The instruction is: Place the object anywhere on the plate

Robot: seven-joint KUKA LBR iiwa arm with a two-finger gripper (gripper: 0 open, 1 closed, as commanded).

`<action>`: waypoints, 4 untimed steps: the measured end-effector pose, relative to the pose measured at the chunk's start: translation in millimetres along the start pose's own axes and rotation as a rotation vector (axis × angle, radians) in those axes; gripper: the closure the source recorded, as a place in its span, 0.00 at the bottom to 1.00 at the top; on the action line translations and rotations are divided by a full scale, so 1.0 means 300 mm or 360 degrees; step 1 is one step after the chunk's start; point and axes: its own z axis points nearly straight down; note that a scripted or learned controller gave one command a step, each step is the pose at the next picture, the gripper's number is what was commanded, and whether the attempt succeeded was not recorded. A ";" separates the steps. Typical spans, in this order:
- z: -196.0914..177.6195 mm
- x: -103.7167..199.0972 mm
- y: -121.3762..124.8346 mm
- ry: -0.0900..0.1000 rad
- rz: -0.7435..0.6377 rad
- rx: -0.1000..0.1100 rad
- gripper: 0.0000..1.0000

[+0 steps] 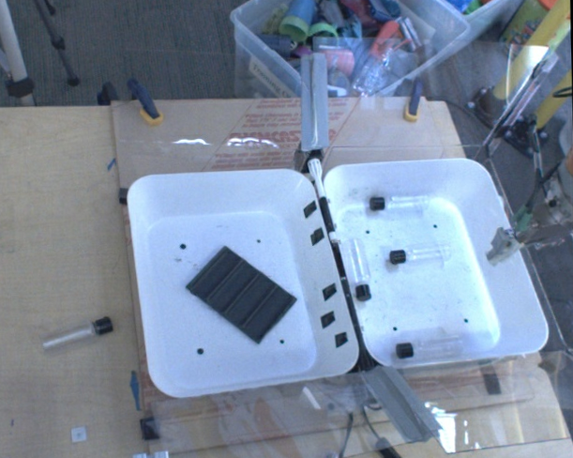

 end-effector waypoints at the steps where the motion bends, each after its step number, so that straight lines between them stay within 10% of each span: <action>1: 0.034 0.195 0.057 0.0001 0.0487 0.0004 1.00; 2: 0.123 0.434 0.330 -0.0003 0.1098 -0.0002 1.00; 3: 0.046 0.710 0.374 -0.0003 0.0604 -0.0005 1.00; 4: -0.004 0.910 0.589 -0.0003 0.0670 -0.0003 1.00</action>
